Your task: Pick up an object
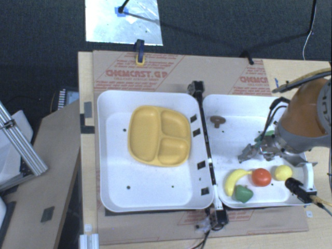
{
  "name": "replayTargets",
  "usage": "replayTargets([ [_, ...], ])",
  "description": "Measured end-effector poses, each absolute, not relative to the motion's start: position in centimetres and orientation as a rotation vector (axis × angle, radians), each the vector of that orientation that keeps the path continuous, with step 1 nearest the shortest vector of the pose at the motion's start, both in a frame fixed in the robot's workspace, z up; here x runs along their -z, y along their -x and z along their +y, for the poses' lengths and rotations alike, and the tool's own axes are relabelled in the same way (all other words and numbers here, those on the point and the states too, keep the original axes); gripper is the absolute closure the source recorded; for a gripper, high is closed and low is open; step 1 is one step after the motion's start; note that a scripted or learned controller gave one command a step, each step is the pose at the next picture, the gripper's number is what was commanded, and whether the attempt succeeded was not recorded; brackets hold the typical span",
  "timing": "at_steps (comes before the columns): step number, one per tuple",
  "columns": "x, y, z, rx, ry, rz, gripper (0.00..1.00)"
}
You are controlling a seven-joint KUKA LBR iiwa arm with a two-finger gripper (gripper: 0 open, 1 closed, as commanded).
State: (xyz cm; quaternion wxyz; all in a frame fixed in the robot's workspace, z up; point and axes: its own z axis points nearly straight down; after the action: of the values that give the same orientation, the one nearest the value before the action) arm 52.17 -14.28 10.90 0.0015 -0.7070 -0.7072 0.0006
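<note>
two shallow white plastic bins sit side by side on a bench covered with a brown printed cardboard sheet (155,69). the left bin (111,191) holds a yellow moulded plastic tray with three compartments (158,135), lying flat near the bin's middle, a little toward the far side.

the right bin (233,108) holds the small things. at its near edge a yellow toy banana (234,179) curves beside a red round toy tomato (261,177); the two look to be touching or just beside each other. a green toy pepper-like piece (243,193) lies just near of the banana, against the bin's near wall. a yellow round toy lemon (282,173) sits just right of the tomato. toward the far left of this bin, well apart from the fruit, lies a small brown mushroom-shaped piece (217,121).

the grey arm with its orange band (308,110) reaches in from the right over the right bin. its two-finger gripper (257,150) hangs just far of the tomato and banana. whether the tool is spread or pressed together cannot be told from here, and nothing is seen pinched in it.
</note>
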Motion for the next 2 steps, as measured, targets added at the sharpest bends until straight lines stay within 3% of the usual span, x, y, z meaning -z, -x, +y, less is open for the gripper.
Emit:
replayTargets([
  [1,-8.3,-52.2,-14.2,-0.001,2.219,-2.22,0.0],
  [2,-9.5,-52.3,-14.3,0.002,2.223,-2.222,1.0],
])
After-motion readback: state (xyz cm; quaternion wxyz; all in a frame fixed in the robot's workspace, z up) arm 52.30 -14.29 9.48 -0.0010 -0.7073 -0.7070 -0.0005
